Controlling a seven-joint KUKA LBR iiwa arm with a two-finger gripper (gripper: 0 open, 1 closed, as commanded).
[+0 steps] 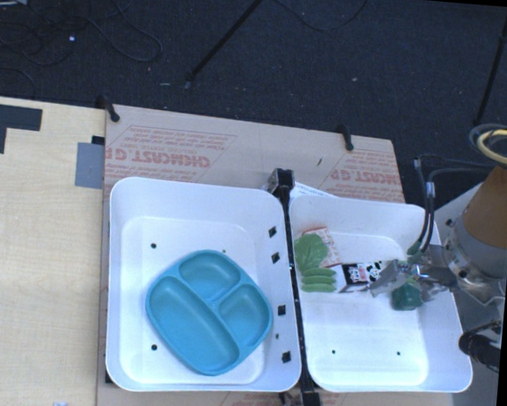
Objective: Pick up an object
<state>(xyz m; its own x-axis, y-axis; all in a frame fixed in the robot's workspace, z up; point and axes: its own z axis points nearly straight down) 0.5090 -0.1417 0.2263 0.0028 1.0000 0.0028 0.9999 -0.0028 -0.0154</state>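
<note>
One dark green object (406, 298) sits right at my gripper (404, 283) in the right bin (451, 373) (whether the jaws pinch it, I cannot tell).

You've got the arm (488, 220) reaching in from the right, wrist low, its gripper (397, 283) pointing left and down.

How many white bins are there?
2. The left bin holds a blue divided plate. The right bin holds a green object, a small black-and-white thing and a dark green object near the gripper. None seem hidden.
</note>
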